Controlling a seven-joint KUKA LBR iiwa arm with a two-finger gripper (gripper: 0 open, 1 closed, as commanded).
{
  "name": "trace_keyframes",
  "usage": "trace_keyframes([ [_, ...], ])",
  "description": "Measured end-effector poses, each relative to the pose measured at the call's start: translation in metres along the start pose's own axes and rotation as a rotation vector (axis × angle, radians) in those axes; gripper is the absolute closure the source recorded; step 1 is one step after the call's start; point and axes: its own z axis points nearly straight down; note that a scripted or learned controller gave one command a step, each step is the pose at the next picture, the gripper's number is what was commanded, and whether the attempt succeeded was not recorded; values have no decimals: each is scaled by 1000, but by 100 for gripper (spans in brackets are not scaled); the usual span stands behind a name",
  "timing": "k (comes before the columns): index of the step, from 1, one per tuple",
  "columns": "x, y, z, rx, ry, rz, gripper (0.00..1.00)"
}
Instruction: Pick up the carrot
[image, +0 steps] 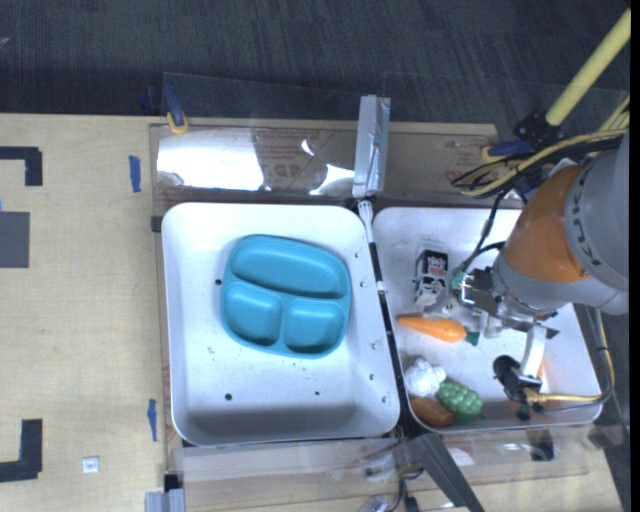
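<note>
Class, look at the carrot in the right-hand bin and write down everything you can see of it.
The carrot is a small orange toy, smooth and plastic-looking, thick in the middle and tapering to a point at its left end. It lies flat on the white floor of the right bin, roughly crosswise, near the bin's centre. Its right end meets the gripper of the arm, where a touch of green shows; whether it is gripped is unclear. The white, green and brown items lie apart, nearer the front.

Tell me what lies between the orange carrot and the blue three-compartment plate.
In the camera view, bare white floor of both bins and their two adjoining rims lie between the orange carrot and the blue three-compartment plate.
</note>
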Motion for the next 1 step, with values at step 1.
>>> trace_keyframes([
  [1, 2, -6, 0, 7, -5, -245, 0],
])
